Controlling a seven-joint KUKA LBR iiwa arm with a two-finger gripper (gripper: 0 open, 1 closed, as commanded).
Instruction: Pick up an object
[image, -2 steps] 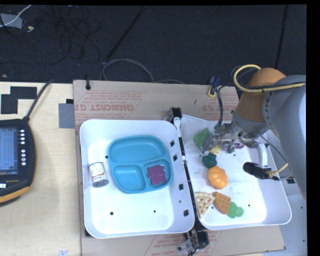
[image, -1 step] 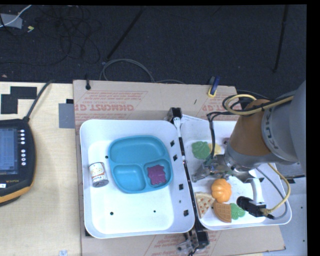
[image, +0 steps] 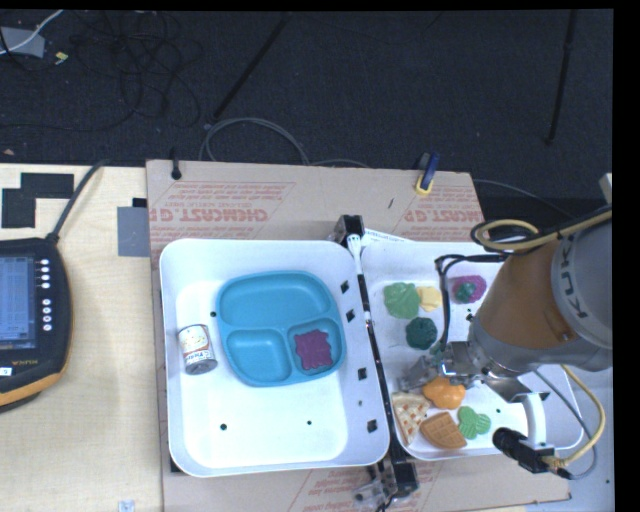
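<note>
Here, two white bins (image: 200, 420), one tray (image: 275, 300).

One fixed camera looks down at a slant—from fairly high—on both bins (image: 190, 300) (arm (image: 545, 300) entering right).

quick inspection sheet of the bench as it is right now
surface: two white bins, left bin and right bin, on brown cardboard
job's things: toy foods in right bin, including a light green piece, dark green piece, orange piece
clutter: blue divided tray holding a purple item; small can beside it
grippers: hand low over right bin, grasp unclear
cables: black cables behind bench
surroundings: teach pendant at left
</note>
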